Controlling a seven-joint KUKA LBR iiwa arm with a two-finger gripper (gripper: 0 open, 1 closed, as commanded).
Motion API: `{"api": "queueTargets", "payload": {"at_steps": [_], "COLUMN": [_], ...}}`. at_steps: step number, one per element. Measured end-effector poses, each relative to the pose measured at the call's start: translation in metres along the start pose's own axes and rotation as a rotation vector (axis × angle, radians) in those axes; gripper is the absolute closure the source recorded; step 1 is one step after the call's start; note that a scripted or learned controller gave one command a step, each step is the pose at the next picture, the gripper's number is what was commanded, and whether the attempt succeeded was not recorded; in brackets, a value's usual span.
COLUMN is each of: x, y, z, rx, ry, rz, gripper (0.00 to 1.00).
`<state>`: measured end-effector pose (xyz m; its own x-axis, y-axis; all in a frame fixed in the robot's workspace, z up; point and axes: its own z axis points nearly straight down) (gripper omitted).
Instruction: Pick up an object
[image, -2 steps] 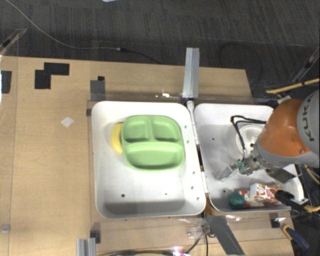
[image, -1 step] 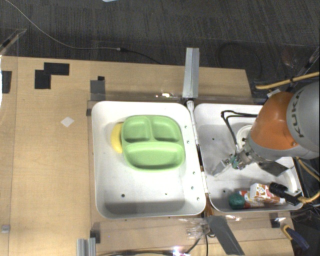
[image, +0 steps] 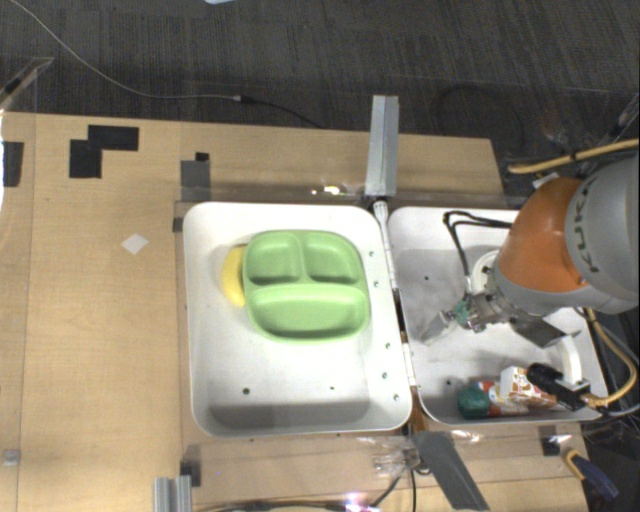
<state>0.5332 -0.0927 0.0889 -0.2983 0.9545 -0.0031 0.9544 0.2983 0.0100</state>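
Green divided plate (image: 303, 283), the largest object you have to choose from, lies flat in the upper half of the left bin (image: 280, 385), its three compartments facing up. A yellow object (image: 232, 277) pokes out from under the plate's left edge; you cannot tell what it is.

In the right bin (image: 437, 262), two smaller objects sit against the lower wall: a dark green rounded object (image: 473, 402) and, touching it on its right, a printed packet (image: 518, 388) in white, red and orange.

Your gripper (image: 468, 313) is low over the middle of the right bin, above bare floor, well apart from the plate and some way up-frame from the dark green object and the packet. You cannot tell how far it is open, and nothing is seen in its hold. The arm (image: 545, 245), orange band uppermost, comes in from the right edge of the frame and covers the bin's upper right part.

Both bins rest side by side on the pale wooden worktop (image: 90, 330). A metal post (image: 382, 145) stands up-frame of their shared wall, and black tape patches (image: 100, 148) mark the worktop's upper left.
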Motion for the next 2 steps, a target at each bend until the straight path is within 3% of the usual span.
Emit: {"api": "queueTargets", "payload": {"at_steps": [1,2], "x": [0.0106,0.0088], "y": [-0.0225,-0.0163], "z": [-0.0005,-0.0003], "rx": [-0.005,0.0], "ry": [-0.003,-0.001], "rz": [0.188,0.164], "gripper": [0.0,0.0]}}
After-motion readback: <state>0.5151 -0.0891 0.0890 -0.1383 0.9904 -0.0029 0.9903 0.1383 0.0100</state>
